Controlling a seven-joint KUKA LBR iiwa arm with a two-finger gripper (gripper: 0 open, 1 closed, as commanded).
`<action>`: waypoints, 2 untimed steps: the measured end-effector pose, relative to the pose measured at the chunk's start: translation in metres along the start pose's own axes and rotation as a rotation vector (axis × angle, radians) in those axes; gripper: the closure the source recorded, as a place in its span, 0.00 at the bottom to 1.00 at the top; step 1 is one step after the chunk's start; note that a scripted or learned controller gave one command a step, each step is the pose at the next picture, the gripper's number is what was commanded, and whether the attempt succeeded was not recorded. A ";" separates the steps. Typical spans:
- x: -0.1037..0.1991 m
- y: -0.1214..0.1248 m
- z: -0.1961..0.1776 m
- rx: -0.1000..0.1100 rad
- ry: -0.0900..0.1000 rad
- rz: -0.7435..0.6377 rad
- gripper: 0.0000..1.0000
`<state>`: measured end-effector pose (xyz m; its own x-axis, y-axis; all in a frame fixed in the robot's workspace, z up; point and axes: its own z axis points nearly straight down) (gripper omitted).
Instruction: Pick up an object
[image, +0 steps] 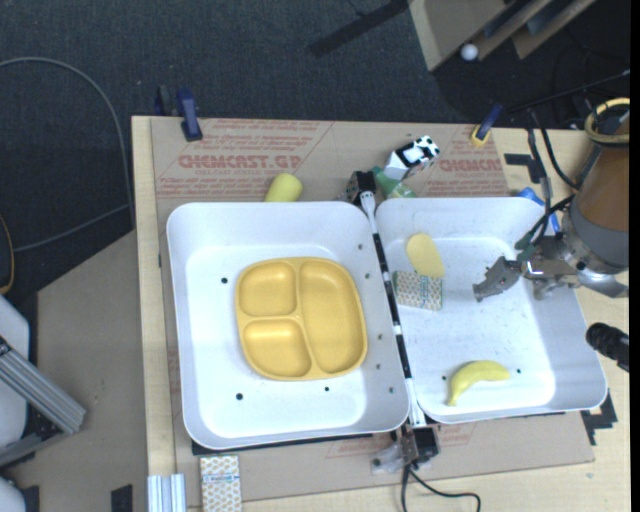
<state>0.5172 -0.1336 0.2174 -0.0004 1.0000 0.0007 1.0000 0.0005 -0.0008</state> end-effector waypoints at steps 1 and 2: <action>0.040 0.054 0.115 0.001 0.000 0.000 0.00; 0.017 0.108 0.128 -0.009 -0.001 -0.001 0.00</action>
<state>0.6253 -0.1165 0.0895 -0.0012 1.0000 -0.0002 1.0000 0.0012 0.0082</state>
